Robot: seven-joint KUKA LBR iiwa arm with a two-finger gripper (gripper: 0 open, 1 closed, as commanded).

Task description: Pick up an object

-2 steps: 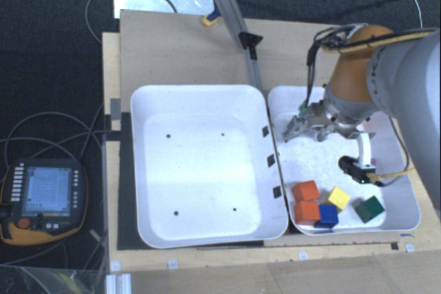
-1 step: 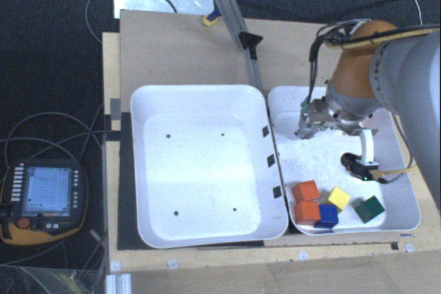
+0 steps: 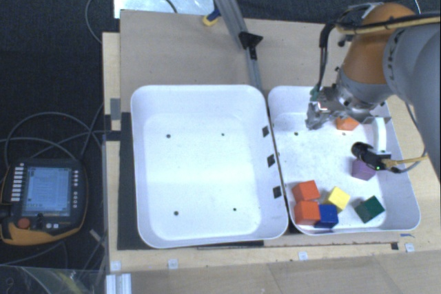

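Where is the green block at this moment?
The green block lies in the right bin, near its front right corner, just right of the yellow block.

No legible text anywhere.

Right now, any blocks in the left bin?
No. The left bin shows bare white floor; the blocks, such as the yellow block, lie in the right bin.

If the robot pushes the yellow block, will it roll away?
Probably not. The yellow block looks like a cube with flat faces, so it would likely slide, not roll. It seems stiff and small, probably light. It sits against the blue block in the right bin, so a push may nudge that too.
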